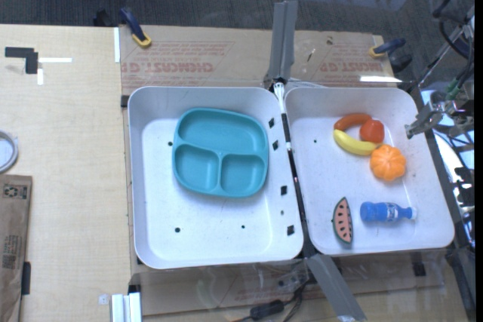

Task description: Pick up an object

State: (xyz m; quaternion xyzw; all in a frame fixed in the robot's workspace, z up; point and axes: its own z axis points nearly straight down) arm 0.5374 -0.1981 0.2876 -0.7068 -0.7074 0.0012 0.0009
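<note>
On the bench [60, 102] two white bins sit side by side, and nothing in them looks disturbed, so I judge the pick as not yet begun. Largest of what I see, the left bin [151, 237] carries a teal divided plate [221, 152], lying flat near its middle, tilted a little against the bin walls. Next, the right bin [317, 185] holds every small thing I could take. Toward its far side a yellow banana [353, 142] curls just under a red-orange piece [362, 126] that it touches; I cannot tell whether that piece is one fruit or two. Just beside them, nearer the right wall, rests an orange [388, 163]. Toward the near side a blue bottle [386, 213] lies on its side, and just to its left a watermelon slice [343, 221] lies flat, apart from the bottle. My tool [427, 119] hangs at the right bin's right edge, above the rim, well off every item; at this size and against the clutter behind it I cannot tell how it is set. Nothing is between it that I can see. All of the work is left: choosing one item, coming over it, descending, closing and lifting. Closest to me, the orange seems the easiest candidate.
</note>
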